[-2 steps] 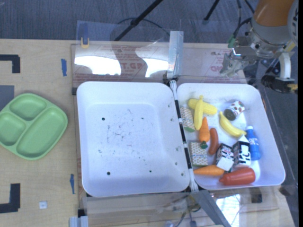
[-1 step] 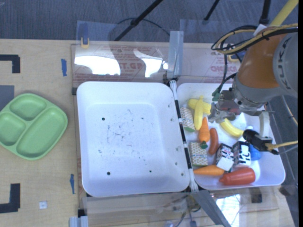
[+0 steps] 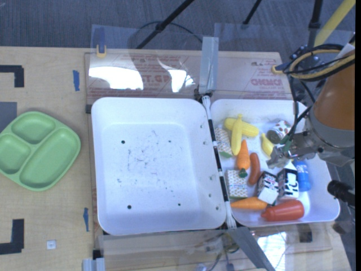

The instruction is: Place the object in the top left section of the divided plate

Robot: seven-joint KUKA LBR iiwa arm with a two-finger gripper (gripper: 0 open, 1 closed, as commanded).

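The green divided plate [image 3: 49,158] lies on the wooden bench at the far left, outside both bins; its top left section [image 3: 34,126] has nothing in it. My gripper [image 3: 280,156] hangs low over the right bin [image 3: 326,206], right of a small yellow piece [image 3: 266,145] and above a black-and-white item [image 3: 279,186]. Close by in that bin lie a yellow banana [image 3: 241,127], an orange carrot [image 3: 243,156] and a reddish sausage [image 3: 255,169]. The wrist blocks my view of what, if anything, the gripper holds.
The left bin [image 3: 149,162] separates the plate from the right bin. Also in the right bin are a waffle piece [image 3: 234,180], a second carrot [image 3: 248,204], a red pepper [image 3: 285,209], a blue bottle [image 3: 303,177] and a small can [image 3: 277,133]. Cables hang at the upper right.
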